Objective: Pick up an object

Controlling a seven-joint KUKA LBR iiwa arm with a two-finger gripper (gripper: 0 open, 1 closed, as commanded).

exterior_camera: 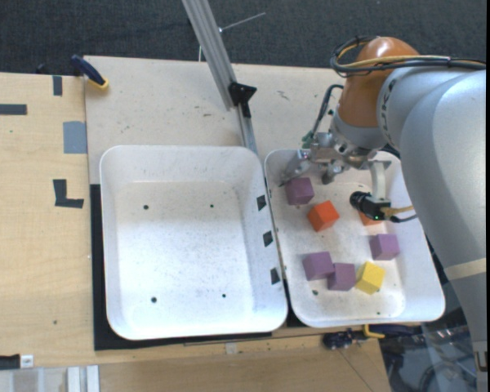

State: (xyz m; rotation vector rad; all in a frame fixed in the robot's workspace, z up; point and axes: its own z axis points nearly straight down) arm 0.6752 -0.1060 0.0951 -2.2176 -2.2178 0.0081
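Purple block [300, 191] just below the tool [310, 168]

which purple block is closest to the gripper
The purple block at the top of the right bin, just under the gripper. The other three purple blocks lie farther down, beyond the orange block.

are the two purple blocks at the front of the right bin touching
Touching. The camera view shows the left purple block and the one beside it pressed edge to edge, no white bin floor between them.

Even, bright overhead light; soft shadows, mild glare on white bins [188, 162], slight graininess.
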